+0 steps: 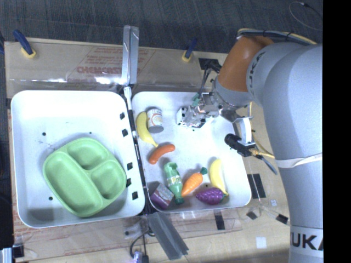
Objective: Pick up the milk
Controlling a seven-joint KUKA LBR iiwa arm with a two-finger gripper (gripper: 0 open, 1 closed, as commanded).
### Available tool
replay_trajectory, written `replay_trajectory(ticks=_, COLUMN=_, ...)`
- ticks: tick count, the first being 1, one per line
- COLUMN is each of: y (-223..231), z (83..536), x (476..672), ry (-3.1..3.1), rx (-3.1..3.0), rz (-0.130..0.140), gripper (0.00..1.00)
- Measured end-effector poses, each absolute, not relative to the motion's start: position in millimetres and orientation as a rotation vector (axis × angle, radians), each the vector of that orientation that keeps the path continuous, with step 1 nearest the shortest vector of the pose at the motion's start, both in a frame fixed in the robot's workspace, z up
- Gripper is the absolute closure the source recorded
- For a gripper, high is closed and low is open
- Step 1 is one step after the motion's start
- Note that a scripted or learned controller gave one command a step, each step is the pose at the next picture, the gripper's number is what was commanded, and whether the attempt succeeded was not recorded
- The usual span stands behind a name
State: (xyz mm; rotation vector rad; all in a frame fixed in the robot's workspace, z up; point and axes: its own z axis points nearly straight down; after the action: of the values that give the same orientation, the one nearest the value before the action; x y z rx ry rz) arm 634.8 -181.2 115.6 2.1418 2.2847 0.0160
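Hovers near the can (pixel 155 118), gripper (pixel 192 116) state impossible to tell, well apart from the milk (pixel 160 196), and risks grabbing the bottle (pixel 174 181) just beside it.

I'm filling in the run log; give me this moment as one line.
gripper: over right bin, upper part | milk: lower edge, untouched | left bin: green tray

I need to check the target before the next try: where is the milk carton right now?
The milk carton lies in the right bin, near its front left corner, beside the green bottle, with the carrot just beyond.
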Motion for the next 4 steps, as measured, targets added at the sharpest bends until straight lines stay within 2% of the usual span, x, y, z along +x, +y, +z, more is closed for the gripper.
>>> replay_trajectory(ticks=1, y=-209.0, z=149.5, x=657.8, ry=2.5, rx=1.907, rz=-0.003, gripper=1.0)
replay_trajectory(ticks=2, y=-208.8, z=149.5, x=657.8, ry=2.5, rx=1.907, rz=-0.003, gripper=0.0)
replay_trajectory(ticks=3, y=-209.1, z=107.2, x=642.5, ry=2.572, rx=1.748, rz=0.009, gripper=0.0)
replay_trajectory(ticks=4, y=-206.3, z=120.2, x=643.9, ry=2.588, rx=1.741, rz=0.01, gripper=1.0)
